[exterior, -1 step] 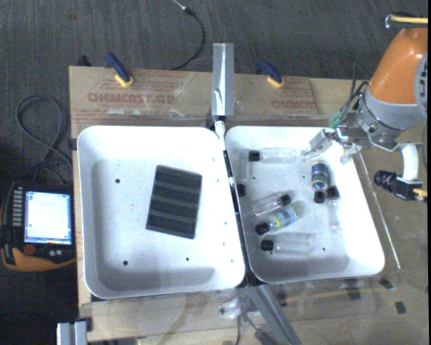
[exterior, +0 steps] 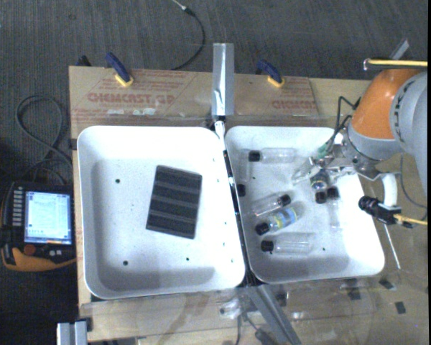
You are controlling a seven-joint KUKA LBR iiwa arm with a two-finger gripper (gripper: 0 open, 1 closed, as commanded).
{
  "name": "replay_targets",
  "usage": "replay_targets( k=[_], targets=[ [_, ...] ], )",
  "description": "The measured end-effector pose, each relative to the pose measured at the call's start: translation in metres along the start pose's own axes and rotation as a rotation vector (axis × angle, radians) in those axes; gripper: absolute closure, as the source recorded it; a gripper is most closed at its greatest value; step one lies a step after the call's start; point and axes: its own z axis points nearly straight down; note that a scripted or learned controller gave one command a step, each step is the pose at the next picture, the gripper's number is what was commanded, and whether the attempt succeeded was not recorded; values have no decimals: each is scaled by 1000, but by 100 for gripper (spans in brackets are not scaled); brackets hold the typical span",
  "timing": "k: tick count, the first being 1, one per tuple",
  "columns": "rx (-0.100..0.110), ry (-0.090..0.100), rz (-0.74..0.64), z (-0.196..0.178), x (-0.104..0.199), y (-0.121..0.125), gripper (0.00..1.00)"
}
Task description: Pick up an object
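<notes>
1. The gripper (exterior: pixel 322 180) hangs over the right bin (exterior: pixel 359 264), near its far right part; whether it grasps anything I cannot tell.
2. Its tip is small and blurred among clear bottles.
3. The right bin holds several clear bottles with black caps (exterior: pixel 273 205), one with a blue label (exterior: pixel 284 219).
4. The left bin (exterior: pixel 100 214), beside the right bin, holds a dark ribbed block (exterior: pixel 174 201).

1. A single fixed camera looks down on the tabletop (exterior: pixel 165 92) at a slight slant from above.
2. It stands far enough back to frame both white bins: left bin (exterior: pixel 100 192), right bin (exterior: pixel 359 257).
3. The arm (exterior: pixel 391 113) enters from the right edge.
</notes>
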Motion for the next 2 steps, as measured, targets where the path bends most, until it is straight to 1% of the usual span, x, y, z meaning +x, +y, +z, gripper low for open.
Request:
replay_targets(
  k=[1, 2],
  targets=[
    [2, 1, -2, -8, 1, 0, 100],
    [4, -3, 183, -103, 50, -19, 100]
  ],
)
